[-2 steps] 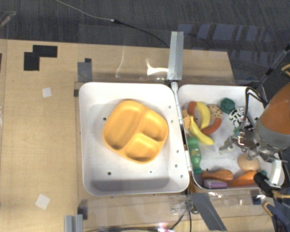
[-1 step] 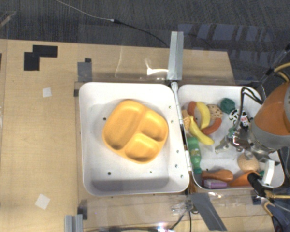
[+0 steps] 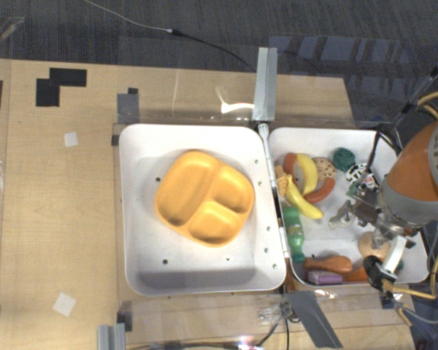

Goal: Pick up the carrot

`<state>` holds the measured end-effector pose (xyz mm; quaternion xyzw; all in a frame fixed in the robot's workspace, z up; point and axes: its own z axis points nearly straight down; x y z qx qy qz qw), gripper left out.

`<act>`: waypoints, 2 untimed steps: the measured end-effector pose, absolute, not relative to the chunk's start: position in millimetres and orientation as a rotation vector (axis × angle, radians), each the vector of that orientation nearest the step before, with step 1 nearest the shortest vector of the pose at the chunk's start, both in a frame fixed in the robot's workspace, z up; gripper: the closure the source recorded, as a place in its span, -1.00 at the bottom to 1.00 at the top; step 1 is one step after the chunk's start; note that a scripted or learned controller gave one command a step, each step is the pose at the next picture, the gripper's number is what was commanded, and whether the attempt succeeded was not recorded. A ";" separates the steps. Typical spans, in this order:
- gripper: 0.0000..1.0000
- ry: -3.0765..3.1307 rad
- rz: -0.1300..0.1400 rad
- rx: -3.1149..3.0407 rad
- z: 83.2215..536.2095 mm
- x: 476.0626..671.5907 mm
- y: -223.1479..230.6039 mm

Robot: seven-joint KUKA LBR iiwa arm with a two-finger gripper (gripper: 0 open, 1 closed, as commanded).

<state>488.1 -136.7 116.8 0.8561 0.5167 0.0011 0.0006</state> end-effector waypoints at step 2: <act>-1.00 1.386 0.008 2.816 88.0 513.0 -104.1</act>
